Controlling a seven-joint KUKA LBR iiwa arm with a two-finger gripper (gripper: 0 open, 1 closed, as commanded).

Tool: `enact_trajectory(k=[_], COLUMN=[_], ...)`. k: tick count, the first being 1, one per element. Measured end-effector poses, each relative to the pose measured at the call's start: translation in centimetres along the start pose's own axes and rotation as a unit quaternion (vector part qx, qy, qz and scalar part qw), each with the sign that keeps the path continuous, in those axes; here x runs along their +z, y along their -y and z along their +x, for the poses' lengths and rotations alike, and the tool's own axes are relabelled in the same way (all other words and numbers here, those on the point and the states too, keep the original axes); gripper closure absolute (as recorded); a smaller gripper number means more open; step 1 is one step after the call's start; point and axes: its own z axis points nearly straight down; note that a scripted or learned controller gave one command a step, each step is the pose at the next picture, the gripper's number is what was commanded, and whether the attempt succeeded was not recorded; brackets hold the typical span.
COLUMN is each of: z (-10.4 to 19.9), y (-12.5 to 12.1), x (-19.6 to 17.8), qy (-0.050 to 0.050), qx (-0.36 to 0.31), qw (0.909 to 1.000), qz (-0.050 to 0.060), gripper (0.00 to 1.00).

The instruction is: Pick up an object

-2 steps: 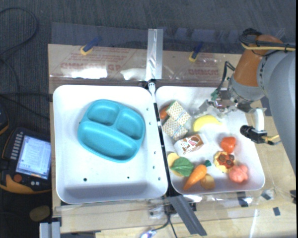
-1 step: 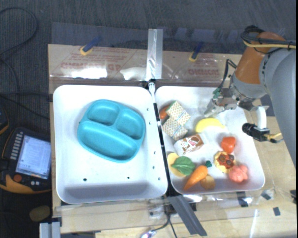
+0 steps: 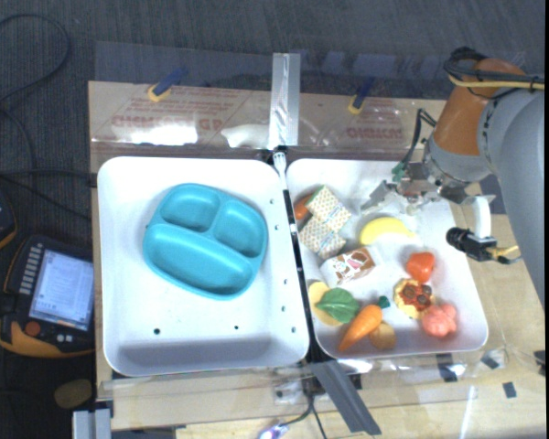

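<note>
**Reaching for the banana**

Banana [image 3: 387,230] lying in the right bin [image 3: 467,291], near its back, just below the gripper [image 3: 404,188]. Gripper spread open, holding nothing. Approach step, seemingly; next calls for lowering and closing. Fingertips hard to make out against white. Blue tray [image 3: 206,238] in left bin [image 3: 128,273].

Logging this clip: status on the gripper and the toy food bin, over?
Gripper low over right bin's far edge, nothing seen between fingers. Yellow banana toy nearest, untouched. Patterned blocks and tomato crowd close.

Dark carpet floor [image 3: 210,12], wooden bench [image 3: 110,108]
</note>
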Motion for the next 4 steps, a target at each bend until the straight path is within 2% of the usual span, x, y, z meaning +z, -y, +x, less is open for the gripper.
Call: enact_trajectory(k=[1, 2, 3, 4], z=[-1.1, 3.5, -0.6, -0.8], y=[6.2, 0.3, -2.5, 7.3], x=[0.6, 1.0, 1.0, 0.4], qy=[-0.007, -0.002, -0.008, -0.010], qx=[0.002, 0.077, 0.142, 0.152], qw=[1.0000, 0.9971, 0.9898, 0.9883], qz=[-0.003, 0.000, 0.007, -0.001], gripper=[0.00, 0.00, 0.00, 0.00])
